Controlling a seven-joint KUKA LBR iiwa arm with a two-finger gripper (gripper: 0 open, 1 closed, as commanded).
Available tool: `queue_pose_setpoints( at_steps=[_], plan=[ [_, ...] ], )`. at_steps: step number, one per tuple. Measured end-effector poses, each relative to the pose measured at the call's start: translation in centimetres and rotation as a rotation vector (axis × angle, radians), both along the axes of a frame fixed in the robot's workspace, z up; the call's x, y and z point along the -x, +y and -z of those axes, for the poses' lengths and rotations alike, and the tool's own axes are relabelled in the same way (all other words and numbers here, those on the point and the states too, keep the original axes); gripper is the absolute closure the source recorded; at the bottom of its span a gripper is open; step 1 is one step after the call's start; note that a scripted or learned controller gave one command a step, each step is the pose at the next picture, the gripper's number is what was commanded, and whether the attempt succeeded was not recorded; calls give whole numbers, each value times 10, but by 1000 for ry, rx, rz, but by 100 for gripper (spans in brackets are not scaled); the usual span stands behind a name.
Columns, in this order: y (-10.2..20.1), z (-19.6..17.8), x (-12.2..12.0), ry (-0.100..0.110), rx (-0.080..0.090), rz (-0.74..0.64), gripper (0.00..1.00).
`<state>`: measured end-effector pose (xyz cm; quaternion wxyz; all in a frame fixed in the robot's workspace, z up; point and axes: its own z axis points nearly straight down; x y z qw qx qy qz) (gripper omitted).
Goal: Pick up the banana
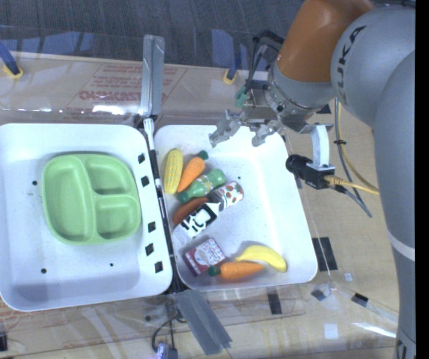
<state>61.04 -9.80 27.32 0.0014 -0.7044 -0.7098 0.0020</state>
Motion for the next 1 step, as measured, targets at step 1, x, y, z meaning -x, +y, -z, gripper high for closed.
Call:
queue_pose_setpoints(
  at_steps=[1],
  plan=[
    [-3, -62, -8, -4, 1, 225, 0]
  ],
)
